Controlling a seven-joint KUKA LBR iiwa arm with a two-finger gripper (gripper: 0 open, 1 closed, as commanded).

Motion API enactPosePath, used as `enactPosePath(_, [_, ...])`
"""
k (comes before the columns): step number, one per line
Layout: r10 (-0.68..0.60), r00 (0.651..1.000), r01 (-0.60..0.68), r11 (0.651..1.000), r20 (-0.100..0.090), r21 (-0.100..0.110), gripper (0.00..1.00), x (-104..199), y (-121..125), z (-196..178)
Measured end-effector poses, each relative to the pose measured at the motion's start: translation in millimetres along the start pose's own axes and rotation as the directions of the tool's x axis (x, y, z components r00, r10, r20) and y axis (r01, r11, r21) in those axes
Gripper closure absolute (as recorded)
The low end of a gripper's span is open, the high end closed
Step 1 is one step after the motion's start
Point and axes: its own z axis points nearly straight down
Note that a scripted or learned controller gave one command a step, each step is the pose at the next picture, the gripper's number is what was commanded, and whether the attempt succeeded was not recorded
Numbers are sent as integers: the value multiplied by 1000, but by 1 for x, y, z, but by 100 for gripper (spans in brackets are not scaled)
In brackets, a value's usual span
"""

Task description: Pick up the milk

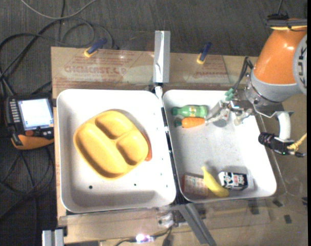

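Left bin: yellow divided plate. Right bin: milk, banana, carrot, green bottle. Gripper spread, grasping nothing.

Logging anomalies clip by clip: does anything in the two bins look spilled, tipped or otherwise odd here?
Nothing spilled or broken. The yellow divided plate sits askew in the left bin. In the right bin, the milk lies on its side beside the banana, while the gripper is at the far end near the green bottle and carrot.
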Motion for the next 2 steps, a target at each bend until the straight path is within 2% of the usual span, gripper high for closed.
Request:
enactPosePath(1, [-232, 973, 232, 973, 5, -12, 0, -28, -8, 144])
enactPosePath(2, [-178, 984, 178, 984, 8, -10, 0, -84, 65, 146])
